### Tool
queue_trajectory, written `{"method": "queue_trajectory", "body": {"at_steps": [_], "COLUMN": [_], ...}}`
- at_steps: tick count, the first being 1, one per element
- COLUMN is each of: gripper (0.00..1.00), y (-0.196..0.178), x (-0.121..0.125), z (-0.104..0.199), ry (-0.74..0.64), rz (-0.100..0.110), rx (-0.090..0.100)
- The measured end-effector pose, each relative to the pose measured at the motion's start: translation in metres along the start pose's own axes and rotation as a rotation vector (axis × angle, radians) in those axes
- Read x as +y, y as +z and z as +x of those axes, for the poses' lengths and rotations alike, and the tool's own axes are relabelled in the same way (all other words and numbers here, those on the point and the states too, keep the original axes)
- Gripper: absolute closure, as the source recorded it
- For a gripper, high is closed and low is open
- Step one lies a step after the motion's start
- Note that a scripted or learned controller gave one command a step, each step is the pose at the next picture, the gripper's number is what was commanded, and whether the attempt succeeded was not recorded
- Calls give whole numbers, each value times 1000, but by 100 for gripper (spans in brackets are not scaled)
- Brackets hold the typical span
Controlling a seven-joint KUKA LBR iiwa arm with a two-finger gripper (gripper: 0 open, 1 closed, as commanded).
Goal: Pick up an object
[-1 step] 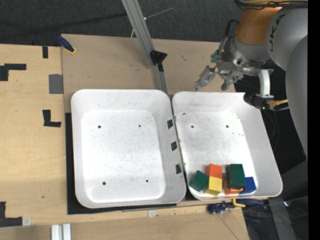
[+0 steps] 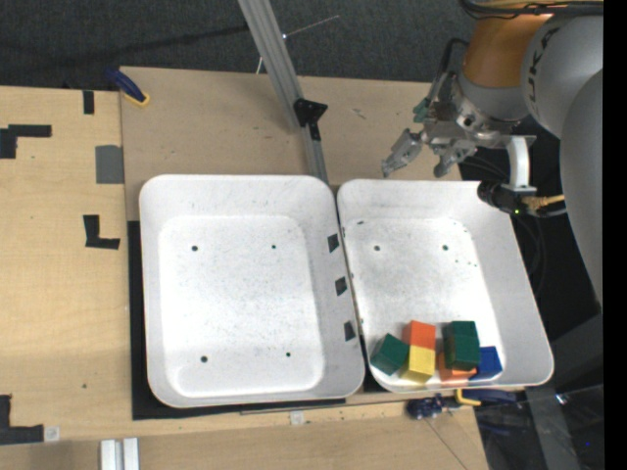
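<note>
Wood-grain bench [image 2: 59, 292], two glossy white bins. Gripper [image 2: 421, 160] above rt bin's [image 2: 509, 262] far rim, jaws spread, nothing held. Blocks [image 2: 438, 352], cube-shaped, multi-colour, clustered at near edge. No legible text.

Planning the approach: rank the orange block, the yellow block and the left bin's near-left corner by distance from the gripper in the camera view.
From the gripper:
1. Orange block, right bin, near end.
2. Yellow block, just in front of the orange.
3. Left bin near-left corner, far across the bench.
</note>
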State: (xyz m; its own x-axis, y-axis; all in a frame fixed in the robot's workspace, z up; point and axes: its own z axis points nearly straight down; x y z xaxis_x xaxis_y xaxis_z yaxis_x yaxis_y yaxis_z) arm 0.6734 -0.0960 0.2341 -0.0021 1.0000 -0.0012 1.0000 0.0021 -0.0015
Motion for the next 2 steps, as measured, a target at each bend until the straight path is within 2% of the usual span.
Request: {"method": "queue_trajectory", "body": {"at_steps": [1, 2], "gripper": [0, 0], "y": [62, 109], "x": [5, 0], "z": [5, -1], "ry": [-1, 1], "rz": [6, 5], "rx": [1, 0]}}
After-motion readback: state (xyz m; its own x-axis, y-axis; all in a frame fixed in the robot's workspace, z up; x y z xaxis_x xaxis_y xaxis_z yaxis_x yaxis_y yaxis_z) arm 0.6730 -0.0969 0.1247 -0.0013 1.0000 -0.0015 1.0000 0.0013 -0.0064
